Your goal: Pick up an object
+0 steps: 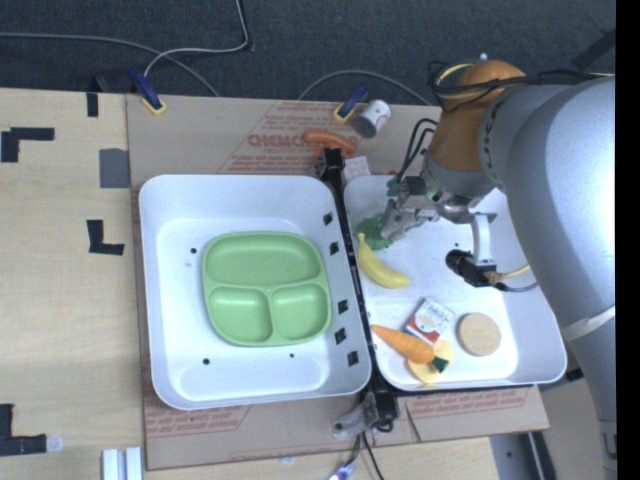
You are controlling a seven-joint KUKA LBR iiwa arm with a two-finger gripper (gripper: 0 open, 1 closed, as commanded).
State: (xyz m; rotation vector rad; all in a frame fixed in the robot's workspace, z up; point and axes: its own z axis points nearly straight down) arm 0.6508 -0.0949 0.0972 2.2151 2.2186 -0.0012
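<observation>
Gripper [392, 220] is positioned low in the right-hand bin [520, 368], near that bin's upper left corner, with the grey arm [560, 168] and its orange band [465, 133] entering from the upper right of the frame. Finger opening cannot be determined from this view, and no object is visible between the fingers, so a grasp cannot be confirmed. Directly beneath the tool tip lies a small green item [372, 236], and a yellow banana [382, 268] lies just below it, along the bin's left wall. Further candidates sit in the lower part of the same bin: an orange carrot [403, 341], a small white-and-red packet [432, 318] and a round tan disc [479, 333]. In the left-hand bin [170, 268] rests a green divided plate [266, 286]. Judged status: approach is complete or nearly so; closing on an object and lifting it clear of the bin are not yet done
</observation>
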